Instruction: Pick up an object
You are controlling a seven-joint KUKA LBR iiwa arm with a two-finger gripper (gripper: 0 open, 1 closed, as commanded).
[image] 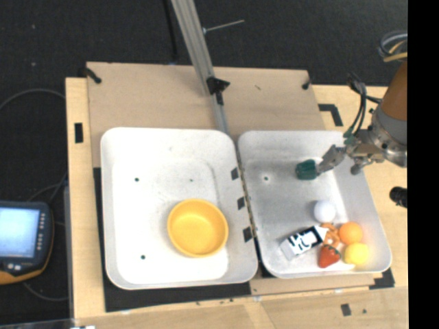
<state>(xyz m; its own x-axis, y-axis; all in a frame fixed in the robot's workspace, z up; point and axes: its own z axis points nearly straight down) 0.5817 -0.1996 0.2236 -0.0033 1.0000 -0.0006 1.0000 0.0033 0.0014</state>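
Nearest you, along the lower edge of the view, the worktop (164, 307) carries two white bins side by side. Your left bin (137, 156) holds a yellow bowl (197, 227) sitting upright toward its near side. Your right bin (274, 156) has a cluster in its near right corner: a white ball (324, 211), an orange ball (350, 233) just beside it, a yellow ball (357, 253) below that, a red piece (329, 256) touching the orange and yellow ones, and a black-and-white box (302, 241) lying tilted to their left.

You see the gripper (328, 162) reaching in from the right over the far part of the right bin, with the arm (392, 108) behind it at the edge of the view. A green block (306, 169) sits at the gripper's tip, well apart from the cluster. You cannot tell from this angle how far the gripper is open, nor whether the block is between its tips or merely beside them.

A screen (20, 232) rests off the worktop at far left, and a metal rail (195, 40) runs up from between the bins.
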